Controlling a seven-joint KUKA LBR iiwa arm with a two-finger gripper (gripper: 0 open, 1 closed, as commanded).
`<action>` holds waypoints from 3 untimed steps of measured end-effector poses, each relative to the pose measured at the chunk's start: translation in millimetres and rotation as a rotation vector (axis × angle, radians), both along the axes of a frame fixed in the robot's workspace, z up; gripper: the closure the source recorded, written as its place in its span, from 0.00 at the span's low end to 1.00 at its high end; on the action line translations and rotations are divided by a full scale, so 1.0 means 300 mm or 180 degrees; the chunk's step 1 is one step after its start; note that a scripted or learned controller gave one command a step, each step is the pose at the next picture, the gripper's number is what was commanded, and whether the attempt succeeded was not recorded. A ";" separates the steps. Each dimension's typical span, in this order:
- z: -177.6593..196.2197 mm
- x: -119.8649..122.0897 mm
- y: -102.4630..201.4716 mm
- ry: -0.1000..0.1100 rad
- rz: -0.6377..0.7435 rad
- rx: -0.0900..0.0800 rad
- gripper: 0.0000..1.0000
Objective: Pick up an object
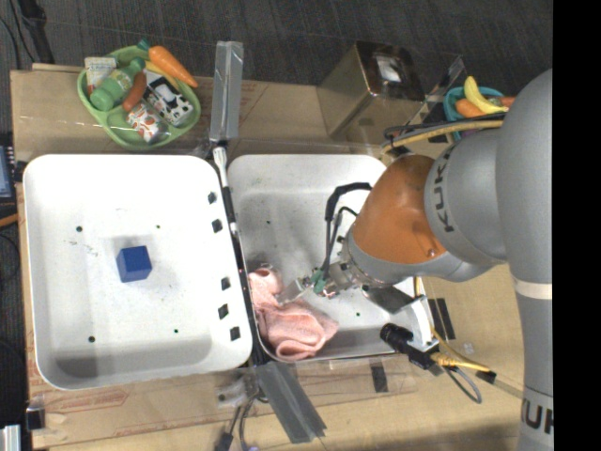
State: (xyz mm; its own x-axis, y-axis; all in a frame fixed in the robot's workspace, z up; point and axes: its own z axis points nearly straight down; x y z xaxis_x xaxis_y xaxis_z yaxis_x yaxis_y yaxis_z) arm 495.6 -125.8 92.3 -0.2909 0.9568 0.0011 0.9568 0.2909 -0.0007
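Bins: two shallow white plastic bins [56,172], one blue cube [134,262], one crumpled pink cloth [286,322]; gripper [319,283] beside it, grasp unreadable; "KU" on arm [470,214].

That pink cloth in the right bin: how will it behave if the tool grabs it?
The pink cloth lies crumpled in soft folds, so it is probably floppy and will drape and hang down. It looks light, likely lifting easily. One edge sits against the right bin's left wall, so it may drag there. The tool hovers by its upper edge.
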 end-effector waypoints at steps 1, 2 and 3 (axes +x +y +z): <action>0.033 0.004 0.001 -0.0002 0.0020 -0.0001 1.00; 0.033 0.004 0.001 -0.0003 0.0019 -0.0002 0.00; -0.002 0.181 0.099 0.0001 -0.0084 -0.0005 0.00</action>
State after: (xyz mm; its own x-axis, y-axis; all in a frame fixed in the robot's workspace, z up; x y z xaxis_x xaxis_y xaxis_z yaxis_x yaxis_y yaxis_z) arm 549.9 -96.1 91.8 -0.2655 0.9641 -0.0004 0.9641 0.2655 -0.0016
